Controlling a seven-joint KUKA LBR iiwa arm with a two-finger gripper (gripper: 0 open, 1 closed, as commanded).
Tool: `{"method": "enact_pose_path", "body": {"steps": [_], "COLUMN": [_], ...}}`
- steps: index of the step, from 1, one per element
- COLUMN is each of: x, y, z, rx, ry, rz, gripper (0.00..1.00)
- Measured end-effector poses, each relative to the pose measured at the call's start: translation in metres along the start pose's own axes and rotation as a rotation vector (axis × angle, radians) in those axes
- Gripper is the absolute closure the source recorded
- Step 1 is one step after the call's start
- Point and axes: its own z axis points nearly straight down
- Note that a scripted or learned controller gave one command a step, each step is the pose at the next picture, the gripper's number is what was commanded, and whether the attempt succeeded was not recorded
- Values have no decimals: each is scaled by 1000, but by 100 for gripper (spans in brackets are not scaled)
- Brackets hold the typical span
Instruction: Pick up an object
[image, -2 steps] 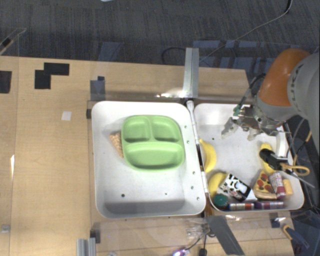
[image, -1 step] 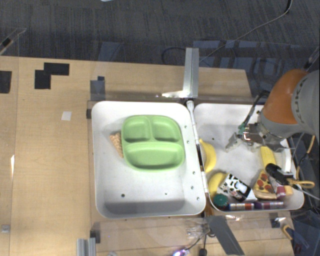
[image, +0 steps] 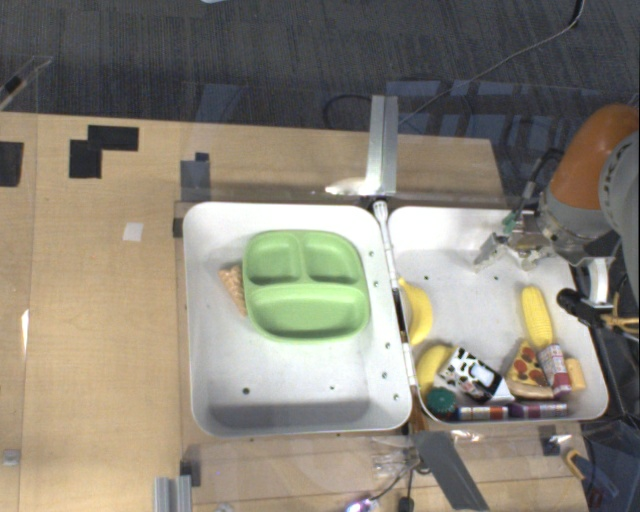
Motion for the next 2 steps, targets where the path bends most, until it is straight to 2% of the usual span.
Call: {"method": "enact_pose_path", "body": {"steps": [1, 2], "x": [-5, -4], "y": [-70, -67], "z": [-3, -12], "rx": [-2, -6], "ry": [1, 4], "rz": [-151, -149], "gripper": [0, 100]}}
